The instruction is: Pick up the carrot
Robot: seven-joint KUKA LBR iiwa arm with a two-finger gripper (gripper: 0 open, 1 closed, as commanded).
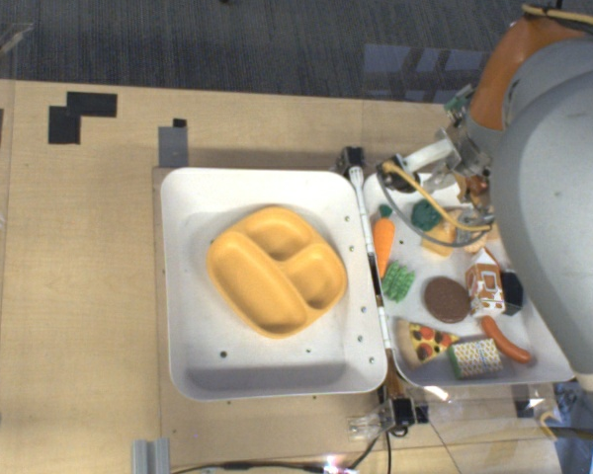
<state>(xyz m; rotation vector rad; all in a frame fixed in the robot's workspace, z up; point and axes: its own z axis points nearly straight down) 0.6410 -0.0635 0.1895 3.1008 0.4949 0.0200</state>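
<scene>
- The approach step is judged to be in hand; the carrot is not yet grasped.
- The pincer (pixel 453 197) is seen over the right bin (pixel 553 358), but how far it is open cannot be told.
- The carrot (pixel 383 241) lies near, to the pincer's left and slightly below, beside the bin's left wall.
- A move left and a descent over the carrot are called for next.

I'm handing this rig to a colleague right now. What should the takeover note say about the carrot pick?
Gripper: over the top of the right bin, amid cables; finger state unreadable.
Carrot: lying in the right bin beside the divider, above the green toy, apart from the gripper.
Left bin: holds the yellow divided tray.
Done: nothing visible; carrot not grasped.
Left: reach the carrot, grasp, lift.
</scene>
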